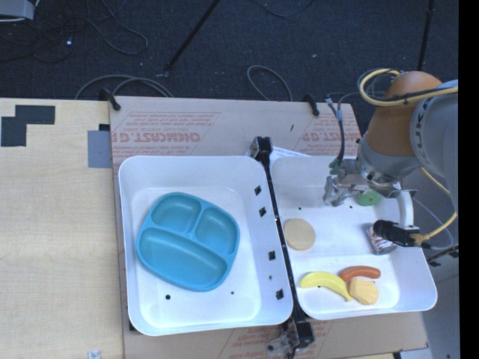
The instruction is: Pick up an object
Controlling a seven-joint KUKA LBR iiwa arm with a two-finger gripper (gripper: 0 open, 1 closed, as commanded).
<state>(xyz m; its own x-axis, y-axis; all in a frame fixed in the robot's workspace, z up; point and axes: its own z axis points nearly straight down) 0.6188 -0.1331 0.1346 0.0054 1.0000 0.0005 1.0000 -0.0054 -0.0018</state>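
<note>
White plastic bins, two side by side, and all the action is in the right bin [340,238]. The gripper [341,191] hangs low over that bin's back part, with the grey arm and its orange band reaching in from the right. Honestly I can't tell from this angle whether it's wide or narrow. The metal bits blur into one lump, and I see nothing held in it.

Closest candidate is a small green thing [368,197] just beside the gripper, toward the view's right. It's partly tucked under the wrist, so I can't say what it actually is. Next closest is the tan round disc [300,234], lying flat near the divider side of the bin and a bit apart from the gripper. Further toward the front edge there's a yellow banana [325,283], a red sausage [360,272] and a yellow chunk [365,293], all bunched together. The sausage looks to be touching the chunk. The left bin [247,290] just holds a blue divided plate [187,239].

My read is that this is the reach/approach step, with nothing grabbed yet. The next move needs the gripper centred over one item, probably the green thing or the disc, then straight down and a clean close. The disc sits flat and low, so it could be a tricky pinch.
</note>
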